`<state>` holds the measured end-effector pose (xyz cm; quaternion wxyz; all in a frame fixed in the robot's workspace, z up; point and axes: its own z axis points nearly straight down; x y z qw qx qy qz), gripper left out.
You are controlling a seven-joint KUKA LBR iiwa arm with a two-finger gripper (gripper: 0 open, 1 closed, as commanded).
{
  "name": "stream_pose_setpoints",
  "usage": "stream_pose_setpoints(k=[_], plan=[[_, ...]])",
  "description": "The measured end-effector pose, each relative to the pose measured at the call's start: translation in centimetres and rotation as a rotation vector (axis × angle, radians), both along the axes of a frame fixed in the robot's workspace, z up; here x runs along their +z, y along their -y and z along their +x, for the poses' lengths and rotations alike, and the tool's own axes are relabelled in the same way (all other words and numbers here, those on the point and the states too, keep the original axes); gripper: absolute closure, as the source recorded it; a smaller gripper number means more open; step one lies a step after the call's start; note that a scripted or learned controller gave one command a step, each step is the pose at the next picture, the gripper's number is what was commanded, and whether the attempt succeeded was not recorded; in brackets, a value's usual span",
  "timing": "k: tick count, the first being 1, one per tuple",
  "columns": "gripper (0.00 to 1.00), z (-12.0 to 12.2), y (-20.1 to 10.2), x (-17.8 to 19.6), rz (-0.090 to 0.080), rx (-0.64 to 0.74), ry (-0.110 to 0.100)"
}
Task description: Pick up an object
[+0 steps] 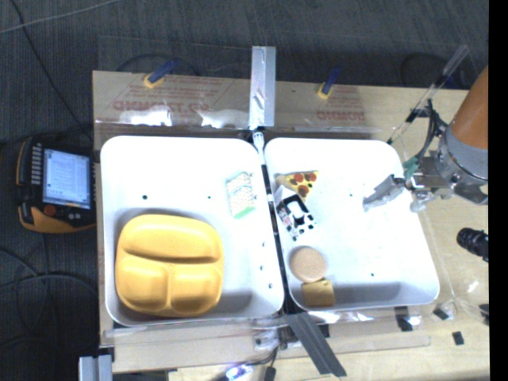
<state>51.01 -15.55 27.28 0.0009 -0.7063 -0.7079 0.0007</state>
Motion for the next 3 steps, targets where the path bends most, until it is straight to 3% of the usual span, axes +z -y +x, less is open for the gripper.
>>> stream_pose_setpoints(k=[1,2,3], plan=[[0.00,0.9,-7.1,-4.7,0.000,0.054,0.000],[0.00,3.0,-2.4,2.3,-0.004,-0.208,0.001],[0.00,-0.5,-8.6,-4.9,-0.002,-0.357,-0.003]])
